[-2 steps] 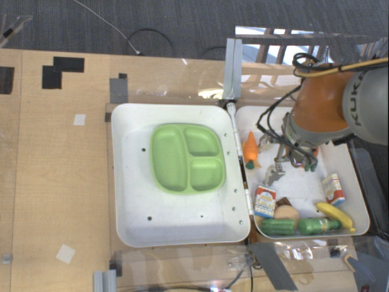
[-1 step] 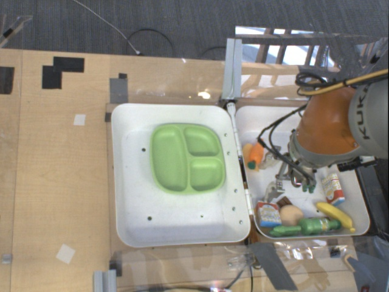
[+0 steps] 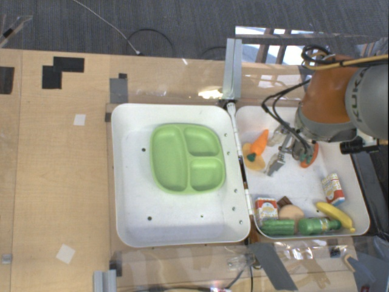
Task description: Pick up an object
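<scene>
My gripper hangs over the middle of the right bin and is open, with nothing between its fingers. Just left of it lie an orange carrot and a yellow piece. A red-orange item sits partly under the wrist on the right. Along the bin's front edge are a red box, a beige round item, a green cucumber, a green bottle and a banana. A small can lies near the right wall.
The left bin holds a green divided plate. A raised divider separates the two bins. The arm's grey body and orange band overhang the right bin's back right corner.
</scene>
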You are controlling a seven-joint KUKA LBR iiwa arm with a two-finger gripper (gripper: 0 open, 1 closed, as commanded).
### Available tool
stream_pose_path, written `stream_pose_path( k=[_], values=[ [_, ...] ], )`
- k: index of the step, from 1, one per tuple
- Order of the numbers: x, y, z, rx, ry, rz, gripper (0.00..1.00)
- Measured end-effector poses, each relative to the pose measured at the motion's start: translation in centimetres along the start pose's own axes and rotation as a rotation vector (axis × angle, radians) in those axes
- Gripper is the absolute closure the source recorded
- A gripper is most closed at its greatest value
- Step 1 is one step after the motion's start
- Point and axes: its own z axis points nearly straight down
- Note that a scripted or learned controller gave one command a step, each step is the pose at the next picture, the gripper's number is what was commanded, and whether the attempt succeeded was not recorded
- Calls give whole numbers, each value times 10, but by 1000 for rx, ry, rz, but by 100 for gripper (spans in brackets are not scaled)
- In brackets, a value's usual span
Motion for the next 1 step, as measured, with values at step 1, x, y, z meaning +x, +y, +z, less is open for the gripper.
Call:
stream_pose_path(
  k=[1],
  values=[
    [-18, 19, 4, 17, 22, 117, 0]
  ],
)
